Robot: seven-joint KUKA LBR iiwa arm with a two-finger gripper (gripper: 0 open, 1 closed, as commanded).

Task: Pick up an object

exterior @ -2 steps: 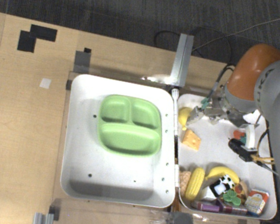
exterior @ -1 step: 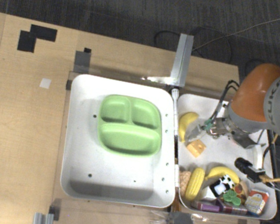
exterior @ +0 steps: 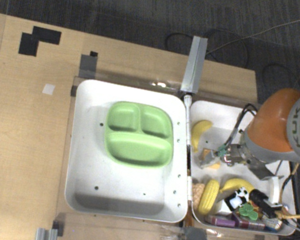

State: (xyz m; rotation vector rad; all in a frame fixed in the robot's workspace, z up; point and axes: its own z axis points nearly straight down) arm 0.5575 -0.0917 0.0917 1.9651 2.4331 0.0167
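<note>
Our gripper [exterior: 216, 156] sits low in the right bin [exterior: 219, 112], just beside a banana [exterior: 200, 131]; we cannot tell whether it has hold of anything. Nearest us, corn [exterior: 209, 196] and small toys [exterior: 249, 210] crowd the bin's front edge. We judge nothing lifted yet, so the grasp remains.

Robotics lab bench.
Plywood worktop [exterior: 15, 140], two shallow white plastic bins [exterior: 82, 134], grey aluminium rail [exterior: 194, 64], loose black cables [exterior: 279, 27] over dark carpet.
</note>
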